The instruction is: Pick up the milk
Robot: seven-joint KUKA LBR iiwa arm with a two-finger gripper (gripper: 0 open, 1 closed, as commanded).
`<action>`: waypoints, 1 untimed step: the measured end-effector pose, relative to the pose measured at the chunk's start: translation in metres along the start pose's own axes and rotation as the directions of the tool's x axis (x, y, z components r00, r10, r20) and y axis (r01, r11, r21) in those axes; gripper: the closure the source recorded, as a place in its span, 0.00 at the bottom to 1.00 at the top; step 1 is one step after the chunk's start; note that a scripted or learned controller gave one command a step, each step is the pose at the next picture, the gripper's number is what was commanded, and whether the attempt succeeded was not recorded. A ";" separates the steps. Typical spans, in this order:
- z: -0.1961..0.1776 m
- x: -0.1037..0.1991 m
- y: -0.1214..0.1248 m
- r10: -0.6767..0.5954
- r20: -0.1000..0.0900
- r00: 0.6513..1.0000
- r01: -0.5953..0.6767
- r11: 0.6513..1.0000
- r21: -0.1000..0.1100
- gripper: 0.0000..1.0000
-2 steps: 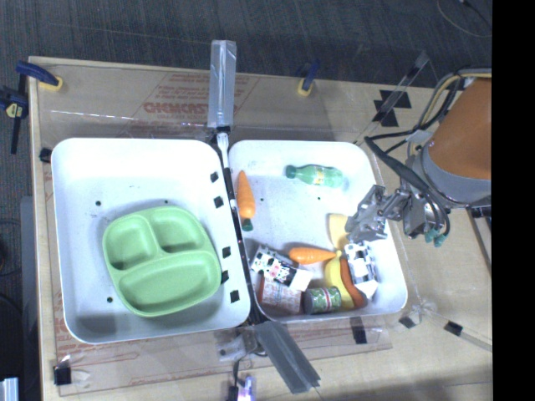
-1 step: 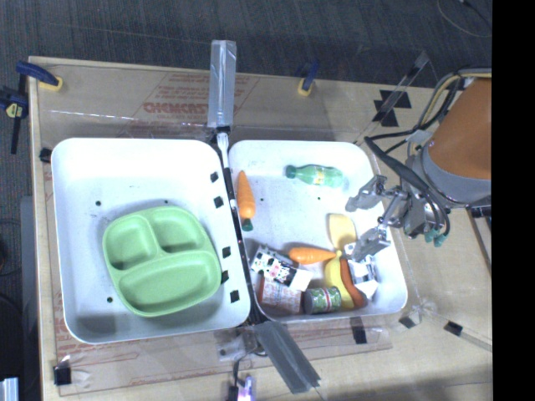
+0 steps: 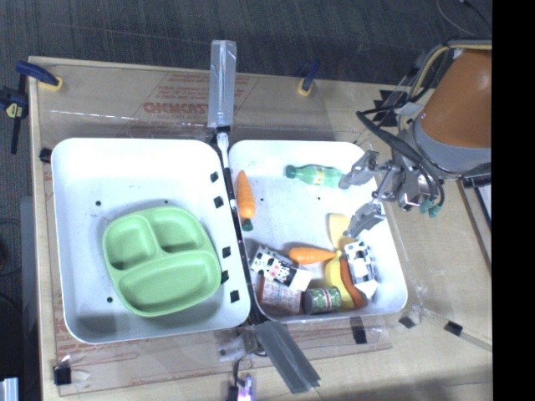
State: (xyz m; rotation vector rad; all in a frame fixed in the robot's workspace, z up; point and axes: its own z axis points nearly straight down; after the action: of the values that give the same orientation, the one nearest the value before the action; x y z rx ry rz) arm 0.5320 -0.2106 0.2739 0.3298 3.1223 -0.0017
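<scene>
The milk (image 3: 359, 261) is a small white carton with black patches. It lies at the right side of the right bin (image 3: 276, 159), among a banana and carrots. My gripper (image 3: 364, 195) hovers over the bin's right rim, just above the carton, open, with nothing between its fingers. One finger (image 3: 358, 174) points toward a green bottle, the other finger (image 3: 367, 218) reaches down close to the carton's top.
The right bin also holds a green bottle (image 3: 313, 174), an upright carrot (image 3: 244, 195), a second black-and-white box (image 3: 273, 266), a lying carrot (image 3: 311, 255), a dark can (image 3: 322, 299) and a banana (image 3: 334, 270). A green divided plate (image 3: 163, 260) sits in the left bin (image 3: 84, 165).
</scene>
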 end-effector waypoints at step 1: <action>-0.021 0.049 -0.010 -0.086 0.000 0.996 0.086 0.996 0.000 0.00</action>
State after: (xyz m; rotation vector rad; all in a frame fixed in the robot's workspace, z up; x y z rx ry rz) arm 0.4823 -0.2105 0.2948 0.1958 3.1334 -0.0021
